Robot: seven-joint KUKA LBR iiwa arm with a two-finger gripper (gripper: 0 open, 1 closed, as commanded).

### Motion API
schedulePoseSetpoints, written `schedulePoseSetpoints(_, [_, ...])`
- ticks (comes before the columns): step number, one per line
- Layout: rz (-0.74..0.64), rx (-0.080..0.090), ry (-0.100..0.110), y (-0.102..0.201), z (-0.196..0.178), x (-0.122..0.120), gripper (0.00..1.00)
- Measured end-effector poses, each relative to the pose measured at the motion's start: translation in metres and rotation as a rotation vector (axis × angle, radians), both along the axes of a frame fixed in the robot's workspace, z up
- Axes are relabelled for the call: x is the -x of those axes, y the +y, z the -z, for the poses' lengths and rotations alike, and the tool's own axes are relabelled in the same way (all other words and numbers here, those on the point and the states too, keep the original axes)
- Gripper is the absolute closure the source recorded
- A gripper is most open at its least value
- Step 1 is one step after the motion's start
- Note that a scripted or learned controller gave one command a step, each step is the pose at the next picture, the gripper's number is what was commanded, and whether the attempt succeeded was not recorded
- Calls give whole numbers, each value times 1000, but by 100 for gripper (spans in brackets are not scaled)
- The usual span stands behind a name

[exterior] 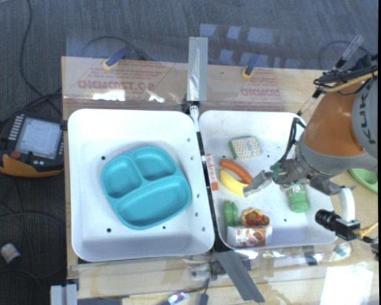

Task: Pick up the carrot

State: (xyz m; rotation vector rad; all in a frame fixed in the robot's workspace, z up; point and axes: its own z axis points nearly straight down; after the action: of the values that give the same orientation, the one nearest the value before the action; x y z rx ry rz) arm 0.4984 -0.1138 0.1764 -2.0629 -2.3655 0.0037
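The orange carrot lies in the right bin, left of centre, slanting down to the right. Its lower end touches a yellow banana. My gripper hangs over the middle of that bin, just right of the carrot and banana, with its grey tip beside the banana's right end. Nothing can be seen held in it. The orange-banded wrist comes in from the right above it.
The right bin also holds a pale patterned box, a green bottle, a green item, a red-topped item and a white can. A blue divided plate sits in the left bin.
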Motion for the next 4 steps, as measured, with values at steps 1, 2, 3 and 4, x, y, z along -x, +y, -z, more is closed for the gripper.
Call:
schedulePoseSetpoints(1, [-26,2,1,-52,8,9,0])
schedulePoseSetpoints(2, [20,0,1,-1,17,-16,0])
schedulePoseSetpoints(3, [9,2,-1,-55,6,-23,0])
schedulePoseSetpoints(4, [2,-1,2,13,14,16,0])
